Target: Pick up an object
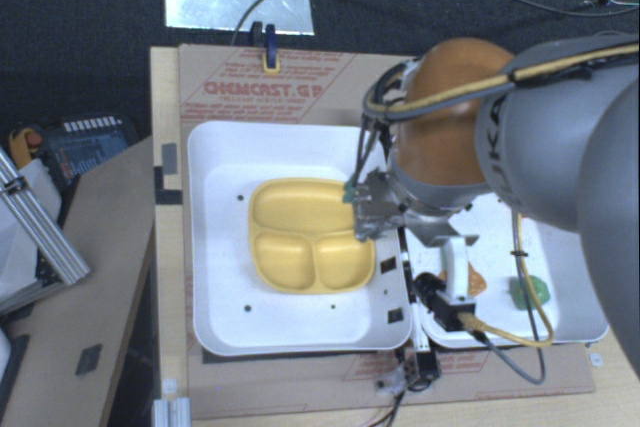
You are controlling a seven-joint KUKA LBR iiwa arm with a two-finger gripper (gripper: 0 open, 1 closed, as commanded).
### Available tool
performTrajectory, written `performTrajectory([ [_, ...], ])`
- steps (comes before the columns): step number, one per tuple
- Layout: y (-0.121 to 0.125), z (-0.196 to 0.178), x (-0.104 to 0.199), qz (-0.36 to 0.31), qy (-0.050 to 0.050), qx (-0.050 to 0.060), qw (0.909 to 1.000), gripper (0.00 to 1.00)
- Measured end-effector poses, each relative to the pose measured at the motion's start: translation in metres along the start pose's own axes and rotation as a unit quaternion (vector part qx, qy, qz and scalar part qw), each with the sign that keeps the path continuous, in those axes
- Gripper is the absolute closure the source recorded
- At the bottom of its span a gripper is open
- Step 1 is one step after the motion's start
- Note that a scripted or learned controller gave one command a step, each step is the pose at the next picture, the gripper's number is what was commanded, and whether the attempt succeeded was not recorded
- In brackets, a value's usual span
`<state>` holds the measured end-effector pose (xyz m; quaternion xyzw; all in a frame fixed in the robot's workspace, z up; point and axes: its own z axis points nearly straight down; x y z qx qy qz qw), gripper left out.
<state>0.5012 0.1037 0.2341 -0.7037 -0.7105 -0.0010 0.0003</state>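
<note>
A yellow divided tray (305, 240) is seen lying flat in the left bin (215, 215), with three shallow compartments and a raised rim. The gripper (366, 211) is placed at the tray's right edge, beside the wall between the bins; whether it is released or clenched cannot be told. The tray is judged light, stiff, smooth-surfaced plastic, likely slippery, and is best taken by pinching the thin rim or a divider ridge.
</note>
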Motion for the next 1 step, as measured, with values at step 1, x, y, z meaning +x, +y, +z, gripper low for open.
performTrajectory([
  [1,0.0005,-0.0003,-0.0026,0.003,-0.001,0.0,1.0,0.0],
])
